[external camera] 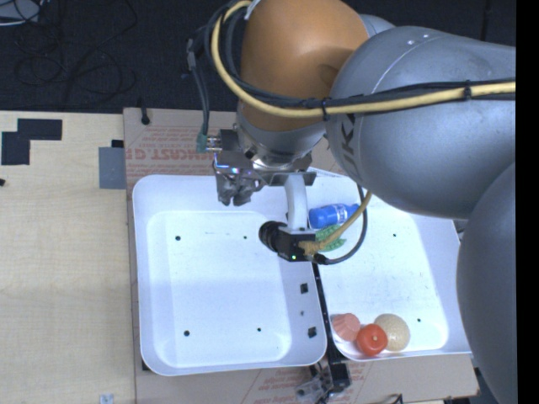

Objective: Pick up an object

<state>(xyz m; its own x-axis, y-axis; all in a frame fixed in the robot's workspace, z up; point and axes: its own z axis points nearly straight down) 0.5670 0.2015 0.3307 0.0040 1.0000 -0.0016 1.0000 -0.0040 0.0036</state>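
The grey arm with its orange band (370,99) is reaching in from the right and is hanging its two-finger gripper (236,187) over the far edge of the left shallow white bin (140,268). From this slant, whether the gripper is released or clenched cannot be told, and nothing is showing in its grasp.

The things worth picking are all lying in the right shallow white bin (425,259). A blue plastic bottle (330,215) is lying on its side near the far end, just beside the divide between the bins. A small red round object (371,339), a pale beige ball (393,330) and a pinkish lump (344,323) are huddling together in the near corner, probably because they have rolled against the wall.

Judging by this, the pick is not yet under way: the gripper is sitting well apart from the near cluster, and the bottle is the closest candidate.
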